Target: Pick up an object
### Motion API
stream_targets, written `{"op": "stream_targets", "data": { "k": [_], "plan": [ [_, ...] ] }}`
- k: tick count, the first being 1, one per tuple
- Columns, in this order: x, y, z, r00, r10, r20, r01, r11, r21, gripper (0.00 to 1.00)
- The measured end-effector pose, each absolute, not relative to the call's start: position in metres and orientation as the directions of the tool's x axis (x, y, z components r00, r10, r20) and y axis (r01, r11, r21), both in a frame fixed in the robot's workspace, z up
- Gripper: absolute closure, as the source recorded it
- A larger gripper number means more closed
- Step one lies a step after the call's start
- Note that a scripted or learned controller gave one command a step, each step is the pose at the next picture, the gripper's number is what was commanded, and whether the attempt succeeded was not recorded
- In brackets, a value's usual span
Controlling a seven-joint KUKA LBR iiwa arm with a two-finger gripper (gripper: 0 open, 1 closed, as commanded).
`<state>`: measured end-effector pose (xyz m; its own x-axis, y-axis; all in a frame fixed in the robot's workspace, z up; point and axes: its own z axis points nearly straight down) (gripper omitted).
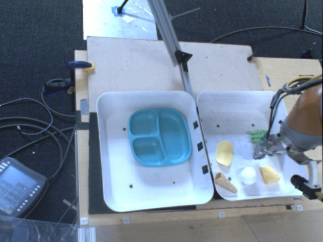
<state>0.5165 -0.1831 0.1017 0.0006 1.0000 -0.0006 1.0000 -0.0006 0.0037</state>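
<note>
You see the arm [303, 117] as a rounded orange band over a grey wrist, black cables [282, 92] looping along it, and a small metallic gripper [262, 150] below.

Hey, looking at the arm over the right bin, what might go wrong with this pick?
1. The gripper sits between the green object and the white ball, so it may close on nothing.
2. The ball looks round and might roll away.
3. The yellow wedge lies close by and may get knocked aside.
</note>
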Motion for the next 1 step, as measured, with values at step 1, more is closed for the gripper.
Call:
{"op": "stream_targets", "data": {
  "k": [1],
  "plan": [
    [0.5181, -0.1798, 0.1654, -0.007, 1.0, -0.003, 1.0, 0.007, 0.008, 1.0]
  ]
}}
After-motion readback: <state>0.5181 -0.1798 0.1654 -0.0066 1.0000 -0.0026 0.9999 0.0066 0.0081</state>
